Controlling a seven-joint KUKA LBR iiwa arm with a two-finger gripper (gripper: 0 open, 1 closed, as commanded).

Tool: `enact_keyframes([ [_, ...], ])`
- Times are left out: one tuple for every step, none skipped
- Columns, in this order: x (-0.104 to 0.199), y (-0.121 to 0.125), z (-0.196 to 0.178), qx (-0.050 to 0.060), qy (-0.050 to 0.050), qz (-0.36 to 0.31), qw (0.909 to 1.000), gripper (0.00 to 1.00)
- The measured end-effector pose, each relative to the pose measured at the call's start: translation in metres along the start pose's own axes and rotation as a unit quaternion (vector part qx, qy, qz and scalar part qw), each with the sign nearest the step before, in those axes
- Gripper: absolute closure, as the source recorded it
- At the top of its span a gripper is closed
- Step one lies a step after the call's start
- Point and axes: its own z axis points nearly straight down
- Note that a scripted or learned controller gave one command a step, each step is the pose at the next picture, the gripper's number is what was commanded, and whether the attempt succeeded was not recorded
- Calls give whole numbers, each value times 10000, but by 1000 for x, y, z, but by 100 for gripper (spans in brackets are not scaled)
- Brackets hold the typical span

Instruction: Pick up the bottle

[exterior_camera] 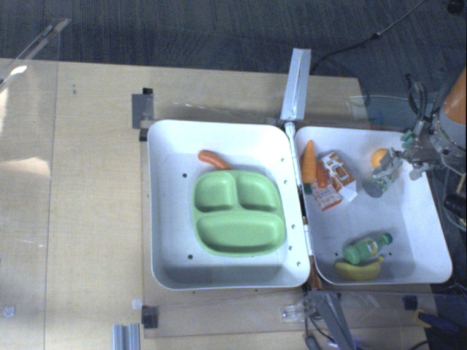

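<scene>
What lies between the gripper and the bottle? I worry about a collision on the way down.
In the camera view, bare white bin floor separates the gripper from the green bottle; nothing lies between them.

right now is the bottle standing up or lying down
Lying down: the green bottle rests on its side in the right bin, against the banana.

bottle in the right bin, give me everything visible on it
The bottle is small and green, looks like clear plastic, with a pale label band around its middle and a green cap at its upper right end. It lies on its side, tilted diagonally, near the front of the right bin. Its lower side rests against a banana. The gripper is farther back, apart from it.
</scene>
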Motion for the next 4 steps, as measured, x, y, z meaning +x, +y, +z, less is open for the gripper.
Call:
enact_keyframes([
  [-16,17,63,-1,-1,-372,9993,0],
  [-16,54,66,-14,-5,-332,9994,0],
  [-16,-18,45,-15,-5,-815,9967,0],
  [-9,-81,58,-11,-5,-1509,9886,0],
])
